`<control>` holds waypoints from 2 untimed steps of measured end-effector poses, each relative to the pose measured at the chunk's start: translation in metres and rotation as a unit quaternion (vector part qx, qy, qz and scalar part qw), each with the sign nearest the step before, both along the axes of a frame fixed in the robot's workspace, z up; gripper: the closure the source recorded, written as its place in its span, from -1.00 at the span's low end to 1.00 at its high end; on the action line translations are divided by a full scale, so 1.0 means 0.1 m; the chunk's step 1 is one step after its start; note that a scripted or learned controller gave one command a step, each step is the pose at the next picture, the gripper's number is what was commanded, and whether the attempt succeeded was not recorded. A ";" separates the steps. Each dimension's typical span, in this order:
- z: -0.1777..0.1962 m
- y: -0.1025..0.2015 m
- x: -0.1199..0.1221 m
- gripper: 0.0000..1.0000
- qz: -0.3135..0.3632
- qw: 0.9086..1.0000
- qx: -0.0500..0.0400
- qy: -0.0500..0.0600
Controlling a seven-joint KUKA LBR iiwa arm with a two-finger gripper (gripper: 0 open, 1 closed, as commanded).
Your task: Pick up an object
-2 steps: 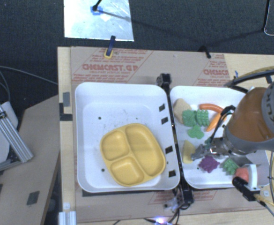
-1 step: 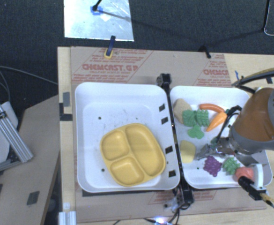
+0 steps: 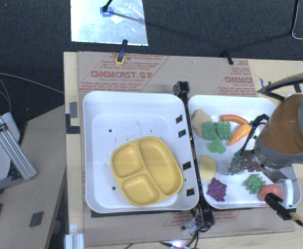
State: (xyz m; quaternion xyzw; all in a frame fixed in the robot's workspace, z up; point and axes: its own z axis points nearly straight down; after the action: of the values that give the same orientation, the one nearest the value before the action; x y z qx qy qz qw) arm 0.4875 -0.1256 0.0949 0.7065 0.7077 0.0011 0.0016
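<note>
In the right bin (image 3: 229, 104) lie several toy foods: a beige potato (image 3: 199, 118), green broccoli (image 3: 216, 130), an orange carrot (image 3: 240, 133), an orange-red pepper (image 3: 233, 119), a small green piece (image 3: 216, 147), a pale yellow piece (image 3: 207, 165), purple grapes (image 3: 216, 189), a green leafy piece (image 3: 255, 182) and a red-orange piece (image 3: 270, 191). My gripper (image 3: 237, 165) hangs low over the bin's middle, between the carrot and the leafy piece. I see nothing between its fingers.
The left bin (image 3: 135, 105) holds a yellow three-part plate (image 3: 146, 169). A black divider (image 3: 188, 139) runs between the bins. The arm's orange band (image 3: 288, 126) covers the right bin's right side. Cardboard (image 3: 156, 71) lies under both bins.
</note>
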 end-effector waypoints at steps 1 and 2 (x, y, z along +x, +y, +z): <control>0.95 0.75 0.40 1.00 0.005 1.000 0.000 -0.003; 0.03 0.26 0.12 1.00 -0.002 1.000 0.001 0.005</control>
State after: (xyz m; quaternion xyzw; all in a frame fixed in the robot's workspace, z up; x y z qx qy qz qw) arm 0.4993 -0.1000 0.0977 0.7082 0.7060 -0.0018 -0.0020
